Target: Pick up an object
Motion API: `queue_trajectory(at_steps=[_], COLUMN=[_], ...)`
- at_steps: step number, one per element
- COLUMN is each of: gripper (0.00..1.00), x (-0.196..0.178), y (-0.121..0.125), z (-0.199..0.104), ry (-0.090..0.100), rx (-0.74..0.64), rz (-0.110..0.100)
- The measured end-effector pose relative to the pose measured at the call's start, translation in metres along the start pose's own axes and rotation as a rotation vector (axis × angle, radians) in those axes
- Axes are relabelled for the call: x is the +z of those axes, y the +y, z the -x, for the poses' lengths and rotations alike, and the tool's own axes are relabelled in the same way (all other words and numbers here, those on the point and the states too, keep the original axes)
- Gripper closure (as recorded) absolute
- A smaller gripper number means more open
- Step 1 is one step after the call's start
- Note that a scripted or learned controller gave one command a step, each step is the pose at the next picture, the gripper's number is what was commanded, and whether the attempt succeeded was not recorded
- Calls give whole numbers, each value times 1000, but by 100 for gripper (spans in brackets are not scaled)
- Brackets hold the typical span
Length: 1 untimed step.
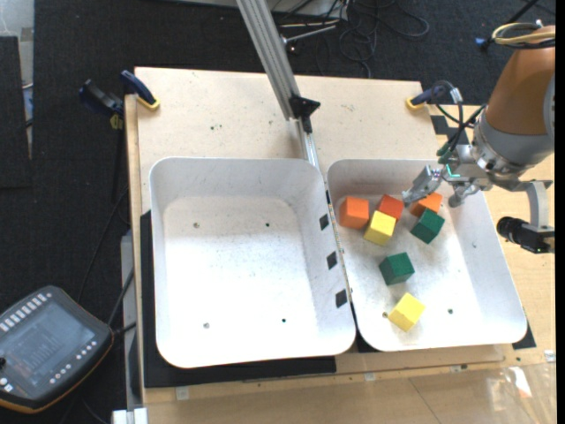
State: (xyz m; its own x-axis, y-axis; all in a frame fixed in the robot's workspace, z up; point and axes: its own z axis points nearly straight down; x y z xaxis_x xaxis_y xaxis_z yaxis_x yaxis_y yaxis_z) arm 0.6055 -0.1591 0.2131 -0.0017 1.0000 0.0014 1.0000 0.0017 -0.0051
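Several small blocks lie in the right bin (494, 272). An orange block (355, 211), a red-orange block (390, 207) and a yellow block (381, 227) cluster near its back left. Another orange block (430, 203) touches a dark green block (428, 226). A second green block (396, 268) and a second yellow block (406, 311) lie nearer the front. My gripper (440, 190) hovers at the bin's back, just above the orange block beside the green one. Its fingers are open, with nothing between them.
The left bin (177, 237) sits beside the right one, sharing a middle rim. A slanted metal pole (269, 42) crosses the back of the bench. Clamps (141, 91) sit at the bench's back corners. A teach pendant (44, 347) lies at the lower left.
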Motion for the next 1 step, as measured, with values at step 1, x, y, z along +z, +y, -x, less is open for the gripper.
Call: queue_trajectory(at_steps=[1], gripper=[0], x=[-2], y=[0], z=[0], ry=[-1], rx=[-1], rz=[4])
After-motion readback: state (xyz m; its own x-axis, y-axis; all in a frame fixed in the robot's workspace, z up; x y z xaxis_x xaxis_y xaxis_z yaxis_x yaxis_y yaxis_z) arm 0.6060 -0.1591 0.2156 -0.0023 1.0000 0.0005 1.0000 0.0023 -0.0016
